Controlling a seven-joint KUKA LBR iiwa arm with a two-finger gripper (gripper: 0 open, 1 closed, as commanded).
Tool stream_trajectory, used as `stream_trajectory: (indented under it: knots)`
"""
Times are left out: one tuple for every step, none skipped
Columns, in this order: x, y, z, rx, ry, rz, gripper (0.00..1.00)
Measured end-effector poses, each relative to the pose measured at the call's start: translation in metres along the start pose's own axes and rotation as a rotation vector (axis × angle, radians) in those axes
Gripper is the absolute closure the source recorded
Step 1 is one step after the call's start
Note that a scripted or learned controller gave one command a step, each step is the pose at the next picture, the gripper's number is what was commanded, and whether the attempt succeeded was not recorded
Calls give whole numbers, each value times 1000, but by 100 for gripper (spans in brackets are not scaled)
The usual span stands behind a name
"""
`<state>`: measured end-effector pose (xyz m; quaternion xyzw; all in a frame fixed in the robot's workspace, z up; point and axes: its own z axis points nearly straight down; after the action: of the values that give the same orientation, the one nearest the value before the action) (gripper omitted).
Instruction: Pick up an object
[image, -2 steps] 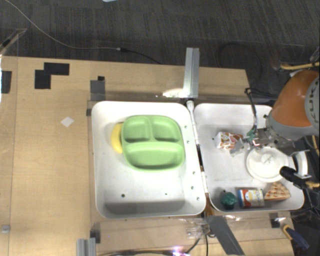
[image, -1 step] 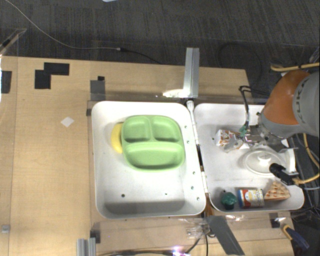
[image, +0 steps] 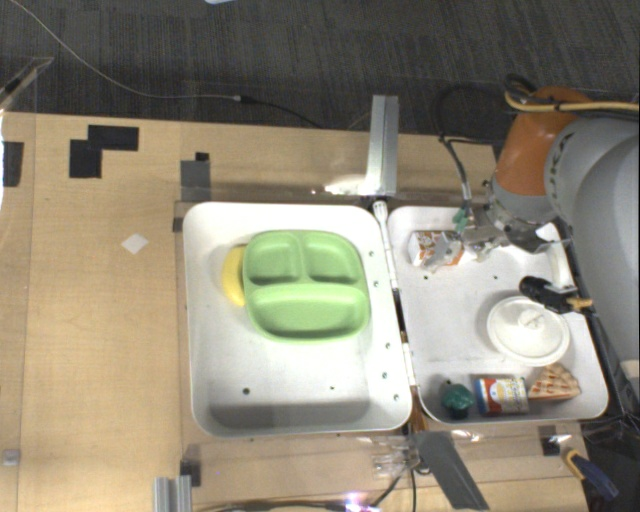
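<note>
Gripper (image: 470, 235) sits low at the far edge of the right bin (image: 440, 330), touching or just beside a small orange-and-white packet (image: 437, 249); whether it grips the packet cannot be told. Judging by this, nothing is lifted yet: the pick remains unfinished.

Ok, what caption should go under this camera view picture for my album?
Robot gripper reaches beside a small packet in the right bin; a green divided plate sits in the left bin.
</note>
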<state>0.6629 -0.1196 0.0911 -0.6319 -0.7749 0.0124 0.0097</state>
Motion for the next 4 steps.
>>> stream_trajectory:
  knots:
    - [8,1,0,-1,-16,-15,0]
    - [7,-2,-9,9,-17,-18,100]
    - [6,6,-99,-37,-4,-79,100]
    - [7,7,-113,-44,-7,-85,100]
